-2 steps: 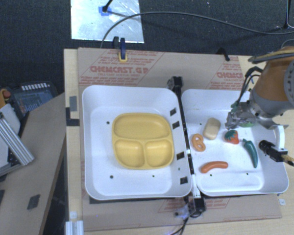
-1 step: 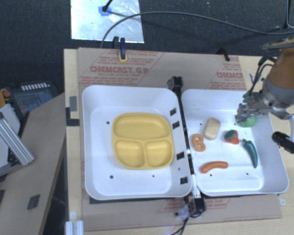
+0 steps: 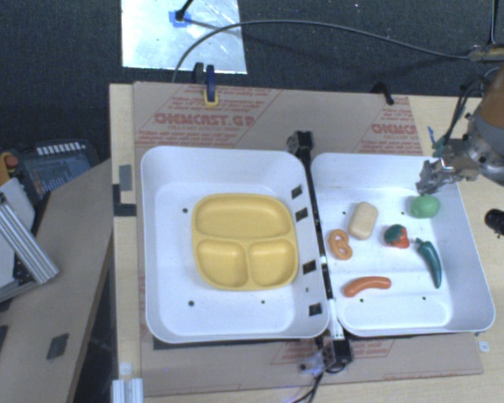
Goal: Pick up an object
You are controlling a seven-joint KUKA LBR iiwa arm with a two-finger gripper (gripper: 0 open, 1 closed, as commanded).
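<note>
Behind both bins, cardboard (image 3: 235, 112) reads "CHEMCAST" in red.

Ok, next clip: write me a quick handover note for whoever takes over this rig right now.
Gripper: low over the right bin's far right corner, just above the green ball; grip state unclear.
Right bin holds: green ball, cream block, pretzel, tomato, green pepper, sausage.
Left bin: yellow divided tray.
Done: nothing visibly lifted.
Left: grasp and lift one item; the ball seems the likely target.
</note>
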